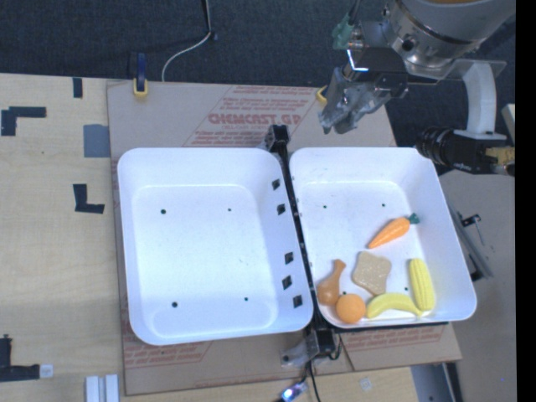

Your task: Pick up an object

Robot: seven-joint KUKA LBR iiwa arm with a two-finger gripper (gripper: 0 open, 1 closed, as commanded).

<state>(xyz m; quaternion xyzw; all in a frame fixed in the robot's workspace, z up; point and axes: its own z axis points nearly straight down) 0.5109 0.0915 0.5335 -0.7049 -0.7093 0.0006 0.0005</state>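
The right bin [360, 174] holds toy food near its front right corner: a carrot [389, 232], a slice of bread [371, 272], a corn cob [421, 284], a banana [391, 306], an orange ball [351, 309] and a brown drumstick [332, 285]. My gripper [342, 111] hangs high over the back edge of the right bin, well away from the food. Nothing shows between its fingers, and their spacing is not clear from here.
The left bin [201, 245] lies beside the right one, joined by a black clip strip [287, 224]. Both rest on a cardboard sheet [234, 115]. A black camera mount [461, 149] sticks in at the right. A white cable [188, 44] runs at the back.
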